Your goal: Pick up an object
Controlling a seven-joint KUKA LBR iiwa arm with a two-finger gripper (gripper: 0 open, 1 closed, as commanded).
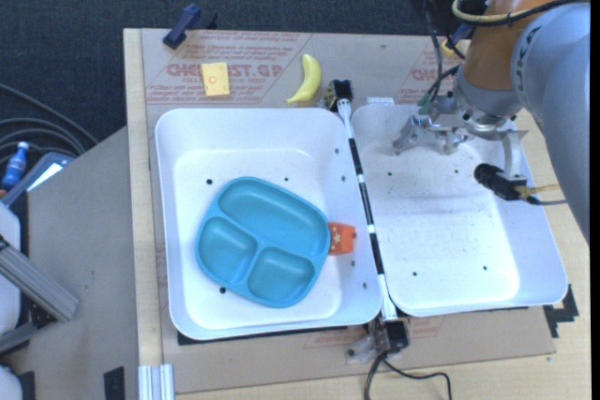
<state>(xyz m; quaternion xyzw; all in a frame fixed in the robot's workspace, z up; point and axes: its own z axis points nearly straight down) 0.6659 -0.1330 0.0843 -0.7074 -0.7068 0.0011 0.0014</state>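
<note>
Pick not yet made: end effector over the right bin, candidate objects elsewhere.

The end effector (429, 132) hangs over the far left corner of the right bin (469, 248), and whether it is open or closed cannot be told from this slant; no object shows in its grasp. The things it could take lie elsewhere: a blue divided plate (262, 241) sits in the middle of the left bin (187, 145), a small orange object (341, 239) is just beside the plate against that bin's right wall, and a banana (306, 80) rests on the table (244, 51) beyond the far edge of the bins. By my reading the task is at its very start, with nothing lifted: choosing a target, crossing to it, descending, closing and raising it all remain.
</note>
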